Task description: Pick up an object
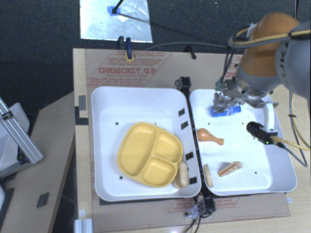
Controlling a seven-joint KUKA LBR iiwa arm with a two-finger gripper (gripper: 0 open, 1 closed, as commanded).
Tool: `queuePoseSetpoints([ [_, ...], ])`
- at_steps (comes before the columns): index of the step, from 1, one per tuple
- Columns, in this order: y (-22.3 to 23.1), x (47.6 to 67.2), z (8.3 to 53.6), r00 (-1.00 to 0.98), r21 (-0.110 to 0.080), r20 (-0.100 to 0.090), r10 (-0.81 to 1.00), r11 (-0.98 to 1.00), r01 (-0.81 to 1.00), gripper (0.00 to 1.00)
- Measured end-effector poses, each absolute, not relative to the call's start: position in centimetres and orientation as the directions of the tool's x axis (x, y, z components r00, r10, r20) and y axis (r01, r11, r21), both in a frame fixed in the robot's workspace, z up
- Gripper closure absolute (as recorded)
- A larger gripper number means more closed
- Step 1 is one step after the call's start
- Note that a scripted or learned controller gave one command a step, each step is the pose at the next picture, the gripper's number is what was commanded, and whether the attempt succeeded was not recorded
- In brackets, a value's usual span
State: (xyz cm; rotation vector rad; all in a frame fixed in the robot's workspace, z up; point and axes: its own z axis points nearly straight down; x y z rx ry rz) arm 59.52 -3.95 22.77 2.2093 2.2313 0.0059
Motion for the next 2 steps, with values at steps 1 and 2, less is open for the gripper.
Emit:
queuePoseSetpoints([
  [1,2.4,59.9,22.8,-0.011,0.003,0.002,1.000,0.011,1.000,1.00],
  [2,7.1,60.5,23.1,-0.009,0.004,0.002,1.000,0.009,1.000,1.00],
])
